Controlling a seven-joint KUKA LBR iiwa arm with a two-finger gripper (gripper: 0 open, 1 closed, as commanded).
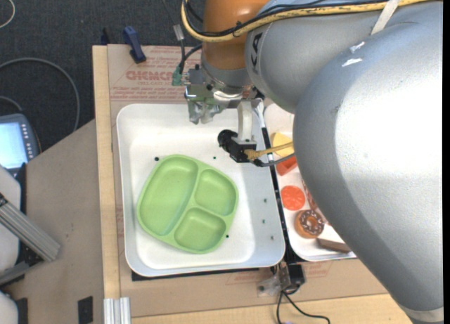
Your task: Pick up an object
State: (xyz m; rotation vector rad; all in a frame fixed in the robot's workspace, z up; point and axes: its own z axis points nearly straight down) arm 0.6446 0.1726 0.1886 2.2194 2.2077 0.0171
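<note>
On the desk (105, 196), a green divided plastic plate (187, 204) lies in the left white bin (133, 175); the hand (202, 110) hovers above, its state untellable.

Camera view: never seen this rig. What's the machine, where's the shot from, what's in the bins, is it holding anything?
The big grey shape with the orange band is a KUKA robot arm, reaching in from the right of the picture. The one camera is fixed above the bench, looking down at a slant.

At the arm's end is a two-finger gripper, hanging over the far edge of the left bin. I can't see anything between its fingers.

The left bin, a shallow white tray, holds a green divided plate with three compartments, nothing visible in them. The right bin is mostly hidden by the arm. It holds toy-like food: a yellow block, a red round slice, a donut, and more that's too covered to name.
</note>
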